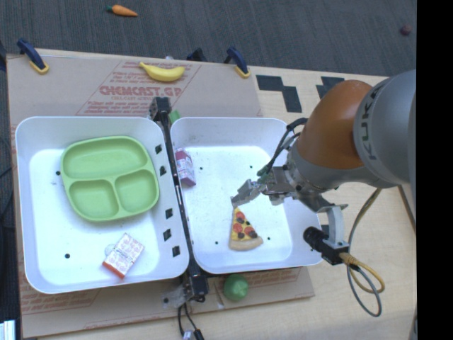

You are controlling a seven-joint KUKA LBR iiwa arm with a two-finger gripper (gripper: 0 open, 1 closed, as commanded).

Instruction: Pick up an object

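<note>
- Seemingly the pick is not yet made: the gripper (244,194) hangs low in the right bin (212,137), just above the tip of the pizza slice (244,231), and nothing sits between its fingers.
- How wide the gripper stands I cannot tell; the wrist and cabling crowd it, and its fingers blur into one grey shape.
- Judging by this, the pizza slice looks the likely target. It lies flat on the bin floor, crust toward the near wall, point toward the gripper. What remains is the close, the grasp and the lift.
- Also in the right bin, a small maroon packet (185,167) leans against the left wall, well apart from the gripper.
- The left bin (28,211) holds a green divided plate (110,176), with nothing in its three compartments, and a red-and-white packet (123,253) near the front edge.
- Outside the bins, a toy banana (163,70) rests on the cardboard behind them, a green ball (236,286) sits on the table by the right bin's front edge, and a toy carrot (124,10) lies on the floor beyond.
</note>
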